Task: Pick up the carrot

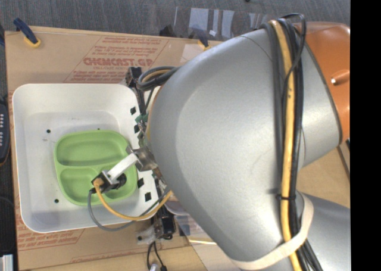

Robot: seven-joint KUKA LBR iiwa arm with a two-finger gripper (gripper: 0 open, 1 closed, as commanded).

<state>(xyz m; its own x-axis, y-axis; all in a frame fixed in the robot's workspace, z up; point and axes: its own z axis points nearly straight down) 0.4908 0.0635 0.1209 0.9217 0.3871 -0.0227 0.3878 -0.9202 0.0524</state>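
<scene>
Carrot hidden; green tray [83, 158] centred in bin [24, 145]

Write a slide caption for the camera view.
Grey arm leans over the left white bin, which holds a green two-compartment tray.

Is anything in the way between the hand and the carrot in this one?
Cannot tell. The grey arm covers the view's right half and the right side of the left bin, hiding that path. The uncovered part holds a green divided tray.
</scene>
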